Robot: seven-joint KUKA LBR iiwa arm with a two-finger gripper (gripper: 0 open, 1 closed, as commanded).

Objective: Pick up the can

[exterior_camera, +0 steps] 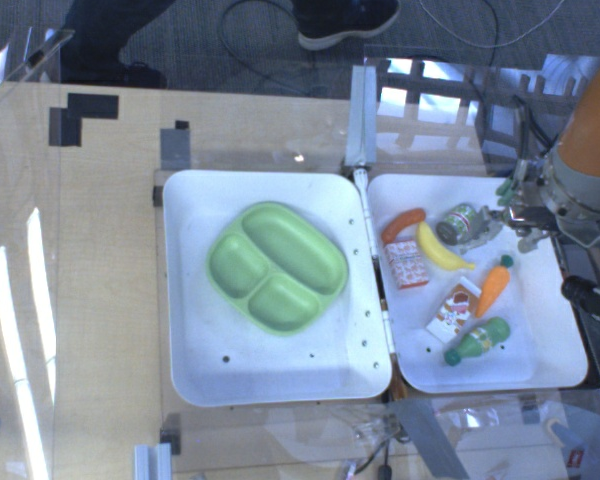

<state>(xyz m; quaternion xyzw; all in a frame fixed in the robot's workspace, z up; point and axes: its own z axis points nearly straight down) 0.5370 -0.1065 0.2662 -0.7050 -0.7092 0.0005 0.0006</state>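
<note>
The can [460, 222] lies on its side in the right bin [550, 363], close to the bin's far edge and near its middle, with the gripper [510, 215] just beside it on the right. Whether that tool is wide, narrow or closed on anything cannot be told from this view; nothing shows the can between it, so I judge the pick not yet made: the reach looks done, while the grasp and the lift are left.

Going from the near edge of the right bin outward: a green bottle [477, 340] lies by the near right part, a small white and red carton [453, 309] just beyond it, then a carrot [493, 286] toward the right edge. A red and white packet [406, 265] sits by the left edge, a banana [440, 248] touching or nearly touching the can, and a red sausage [403, 223] at the far left.

The left bin [195, 368] holds a green divided plate [276, 265].

The carton and packet carry print, too small to read; the can's label is likewise illegible.
</note>
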